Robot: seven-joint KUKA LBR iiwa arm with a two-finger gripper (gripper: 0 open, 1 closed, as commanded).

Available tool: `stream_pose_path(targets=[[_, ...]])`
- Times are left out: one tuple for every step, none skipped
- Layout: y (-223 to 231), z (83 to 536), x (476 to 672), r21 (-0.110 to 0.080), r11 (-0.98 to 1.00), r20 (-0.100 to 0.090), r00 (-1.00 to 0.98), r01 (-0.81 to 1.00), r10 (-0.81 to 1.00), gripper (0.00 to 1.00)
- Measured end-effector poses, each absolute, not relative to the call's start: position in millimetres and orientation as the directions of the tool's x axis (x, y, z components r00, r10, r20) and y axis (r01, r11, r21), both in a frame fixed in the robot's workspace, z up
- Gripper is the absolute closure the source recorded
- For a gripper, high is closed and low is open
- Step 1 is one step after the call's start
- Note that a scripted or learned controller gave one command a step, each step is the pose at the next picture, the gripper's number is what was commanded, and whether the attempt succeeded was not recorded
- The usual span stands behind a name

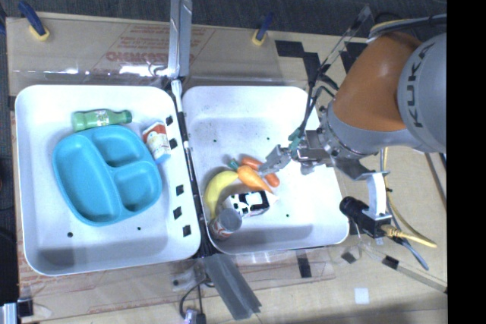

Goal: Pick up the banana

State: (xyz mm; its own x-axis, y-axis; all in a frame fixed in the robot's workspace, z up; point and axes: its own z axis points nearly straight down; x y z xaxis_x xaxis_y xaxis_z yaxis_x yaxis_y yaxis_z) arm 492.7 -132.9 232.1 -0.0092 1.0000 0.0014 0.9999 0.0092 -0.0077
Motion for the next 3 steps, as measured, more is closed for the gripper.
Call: stream_pose_path(targets=[[-115,278,531.3,-0.005,0.032,0.000,-0.032,0.999,0.999,0.00],[-67,188,522.7,-0.009,0.106,0.001,-0.106,0.994,0.994,0.00],[-101,97,534.8,-0.001,0.140,0.000,-0.140,0.990,0.990,0.00]])
